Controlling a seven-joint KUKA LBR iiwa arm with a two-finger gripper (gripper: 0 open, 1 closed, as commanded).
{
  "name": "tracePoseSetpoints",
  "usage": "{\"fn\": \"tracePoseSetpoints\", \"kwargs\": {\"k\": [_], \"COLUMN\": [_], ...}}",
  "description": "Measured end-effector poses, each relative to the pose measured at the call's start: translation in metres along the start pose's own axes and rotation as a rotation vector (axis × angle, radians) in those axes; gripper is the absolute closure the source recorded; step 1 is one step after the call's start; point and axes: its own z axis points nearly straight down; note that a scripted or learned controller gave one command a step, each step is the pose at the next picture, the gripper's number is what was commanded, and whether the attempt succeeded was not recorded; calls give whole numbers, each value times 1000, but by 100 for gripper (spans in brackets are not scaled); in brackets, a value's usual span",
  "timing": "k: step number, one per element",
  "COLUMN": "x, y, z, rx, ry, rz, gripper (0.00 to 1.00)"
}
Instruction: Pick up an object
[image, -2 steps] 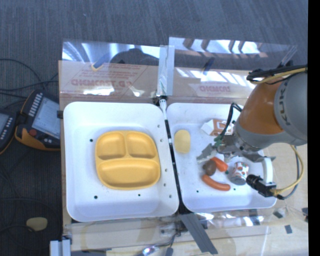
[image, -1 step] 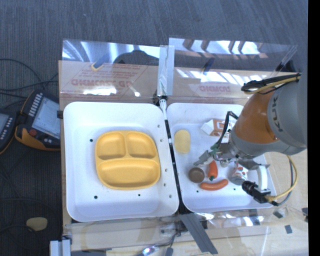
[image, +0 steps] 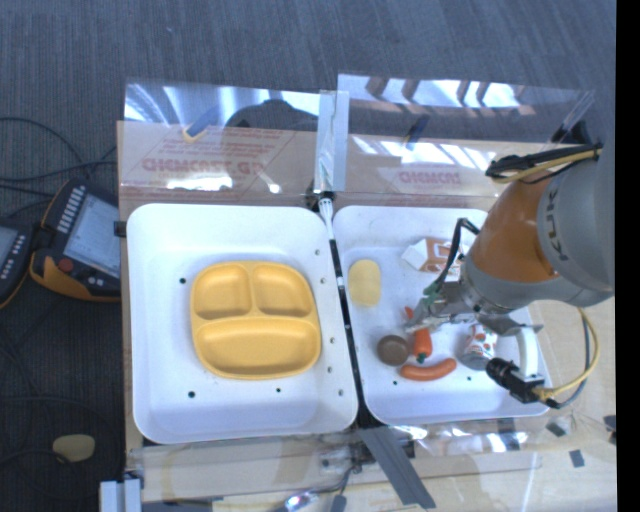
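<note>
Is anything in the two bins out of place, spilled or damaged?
Nothing stands out. The yellow tray lies flat in the left bin. The right bin holds a pale yellow piece, a brown ball and a sausage, loosely scattered near the claw.

**What the arm covers and the frame cuts**

We cannot tell how the gripper (image: 432, 312) stands: its tip is a dark, small tangle against the right bin (image: 380, 400), too fine to read. The arm (image: 540, 245) hides much of that bin's right half and runs off the right edge. A white and orange packet (image: 428, 254) lies partly under the wrist. At the far left, a handheld controller (image: 75, 240) is cut by the edge.
</note>
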Motion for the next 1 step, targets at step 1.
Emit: {"fn": "tracePoseSetpoints", "kwargs": {"k": [1], "x": [70], "y": [-13], "z": [-137], "rx": [14], "ry": [3], "rz": [-192], "gripper": [100]}}
